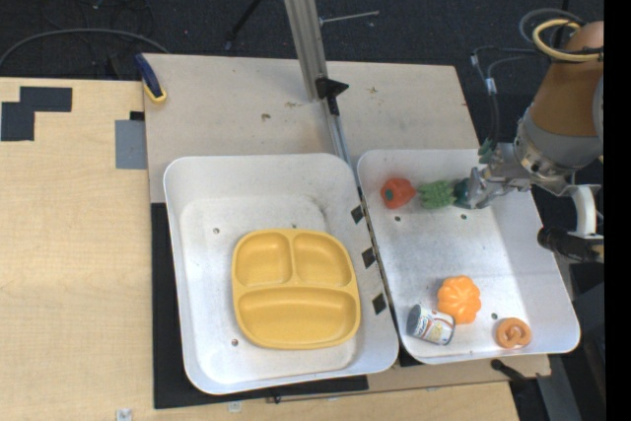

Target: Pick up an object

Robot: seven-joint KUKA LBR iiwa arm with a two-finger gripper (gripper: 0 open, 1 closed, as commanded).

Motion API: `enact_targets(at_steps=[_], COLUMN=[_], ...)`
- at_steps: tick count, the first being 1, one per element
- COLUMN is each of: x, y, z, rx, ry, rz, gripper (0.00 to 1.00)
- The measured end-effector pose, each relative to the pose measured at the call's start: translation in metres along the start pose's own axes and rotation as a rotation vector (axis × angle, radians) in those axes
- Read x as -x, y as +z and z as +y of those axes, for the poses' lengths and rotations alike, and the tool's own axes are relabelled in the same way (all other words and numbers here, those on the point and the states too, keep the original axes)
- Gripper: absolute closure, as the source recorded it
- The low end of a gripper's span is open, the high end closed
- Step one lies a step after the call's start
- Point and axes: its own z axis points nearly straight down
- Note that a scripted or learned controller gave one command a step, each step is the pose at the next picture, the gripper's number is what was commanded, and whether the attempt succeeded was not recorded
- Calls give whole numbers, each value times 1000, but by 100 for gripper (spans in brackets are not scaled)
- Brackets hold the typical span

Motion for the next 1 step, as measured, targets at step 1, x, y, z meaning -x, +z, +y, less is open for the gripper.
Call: enact_targets(at_steps=[1], x=[1], y=[-53], z=[1], rx=[0], ry=[-3], rz=[0], gripper=[100])
